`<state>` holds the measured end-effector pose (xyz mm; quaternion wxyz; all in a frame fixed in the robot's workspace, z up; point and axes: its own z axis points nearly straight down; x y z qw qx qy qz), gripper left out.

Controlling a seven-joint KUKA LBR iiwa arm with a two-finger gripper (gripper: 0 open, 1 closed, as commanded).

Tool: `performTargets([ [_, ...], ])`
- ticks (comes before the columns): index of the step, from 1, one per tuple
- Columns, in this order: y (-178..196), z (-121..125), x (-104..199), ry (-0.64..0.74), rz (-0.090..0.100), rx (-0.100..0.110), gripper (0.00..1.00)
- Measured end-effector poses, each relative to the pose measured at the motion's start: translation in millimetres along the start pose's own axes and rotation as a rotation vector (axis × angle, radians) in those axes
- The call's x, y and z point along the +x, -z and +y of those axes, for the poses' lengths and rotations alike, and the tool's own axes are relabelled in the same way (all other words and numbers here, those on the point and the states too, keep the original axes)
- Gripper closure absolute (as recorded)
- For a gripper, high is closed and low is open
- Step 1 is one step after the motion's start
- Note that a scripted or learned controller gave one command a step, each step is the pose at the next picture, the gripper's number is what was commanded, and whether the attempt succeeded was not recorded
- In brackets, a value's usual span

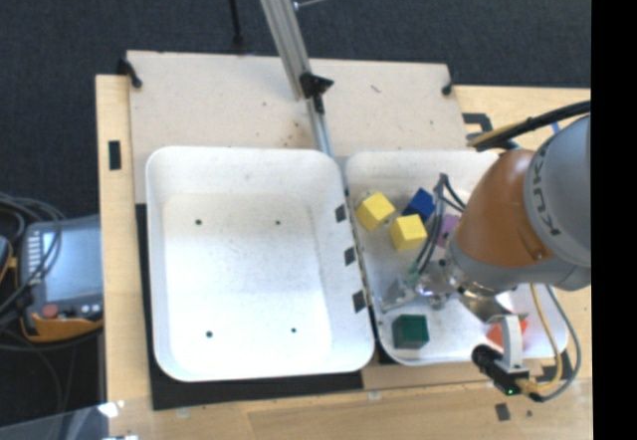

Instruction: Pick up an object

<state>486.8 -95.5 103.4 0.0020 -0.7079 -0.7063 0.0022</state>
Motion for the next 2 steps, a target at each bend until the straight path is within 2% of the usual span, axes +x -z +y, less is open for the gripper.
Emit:
performTargets([
  [1,14,3,0,-0.007,0.001,-0.011,1.0],
  [2,78,5,-1,0.006,-0.001,-0.014,1.0],
])
